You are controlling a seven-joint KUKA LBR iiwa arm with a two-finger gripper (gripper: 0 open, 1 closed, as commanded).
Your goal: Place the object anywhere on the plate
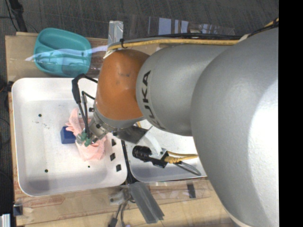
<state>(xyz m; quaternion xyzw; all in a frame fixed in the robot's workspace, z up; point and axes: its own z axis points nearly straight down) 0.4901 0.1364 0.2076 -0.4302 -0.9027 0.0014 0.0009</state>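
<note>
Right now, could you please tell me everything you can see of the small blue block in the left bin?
The blue block is small, box-shaped and a solid dark blue; its material is unclear. It lies flat on the floor of the left white bin, its right side against the edge of the pink item. The gripper hangs just to its right; contact between them cannot be judged.

There are two shallow white bins, one at the view's left (33, 164) and one at its right (156, 173), one small blue block (67, 135), one crumpled pink thing (92, 148), one teal plastic container (61, 51), and one grey robot arm (189, 79) with a single orange band (118, 89).
</note>
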